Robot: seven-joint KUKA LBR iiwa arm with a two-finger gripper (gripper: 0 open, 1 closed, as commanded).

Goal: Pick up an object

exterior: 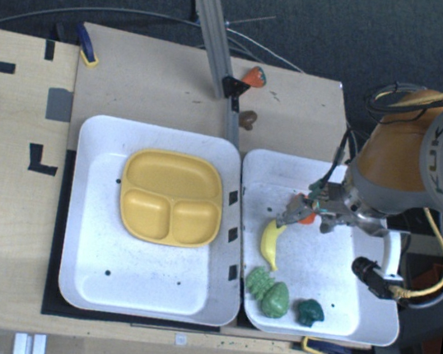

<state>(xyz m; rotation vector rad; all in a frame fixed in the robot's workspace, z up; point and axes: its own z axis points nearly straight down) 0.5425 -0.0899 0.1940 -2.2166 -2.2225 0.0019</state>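
Jaws (pixel 306 214) over right bin (pixel 374 321); grip state unclear; banana (pixel 271 243) just below-left.

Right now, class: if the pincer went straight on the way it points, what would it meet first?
Probably the banana. The pincer reaches leftward and down in the right bin, with the banana's upper end just below its tip. Depth is unclear, so it may reach the bin floor first.

Robotics lab: taped bench (pixel 4 179), white bins (pixel 82 217).
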